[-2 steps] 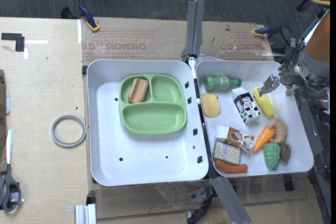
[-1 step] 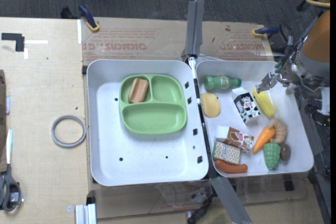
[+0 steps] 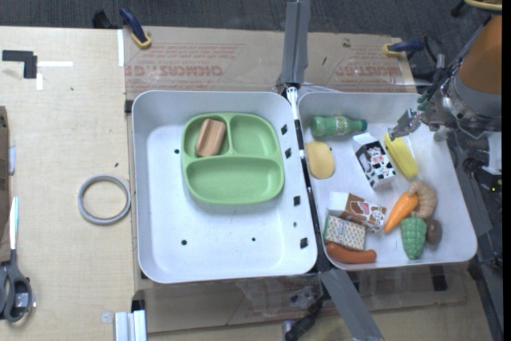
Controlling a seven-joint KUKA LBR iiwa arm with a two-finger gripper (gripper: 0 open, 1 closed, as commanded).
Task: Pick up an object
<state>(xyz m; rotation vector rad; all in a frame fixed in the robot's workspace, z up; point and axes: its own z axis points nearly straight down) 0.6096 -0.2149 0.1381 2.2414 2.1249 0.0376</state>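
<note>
My gripper (image 3: 405, 126) hangs over the right bin (image 3: 465, 250), near its far right side, just above the top end of a yellow corn cob (image 3: 402, 156). Nothing shows held in it. Left of the corn stands a cow-patterned carton (image 3: 375, 164). A green bottle (image 3: 338, 124) lies at the bin's far side, with a yellow lemon (image 3: 320, 160) below it. Toward the near side lie a carrot (image 3: 401, 212), a tan bread piece (image 3: 424, 195), a green vegetable (image 3: 413, 237), two snack packets (image 3: 356, 223) and a red sausage (image 3: 351, 254).
The left bin (image 3: 160, 243) holds a green divided plate (image 3: 235, 176) with a brown bun (image 3: 211, 137) in its upper-left compartment. A tape ring (image 3: 104, 198) and scissors (image 3: 14, 287) lie on the bench at left. A grey divider (image 3: 295, 44) rises between the bins.
</note>
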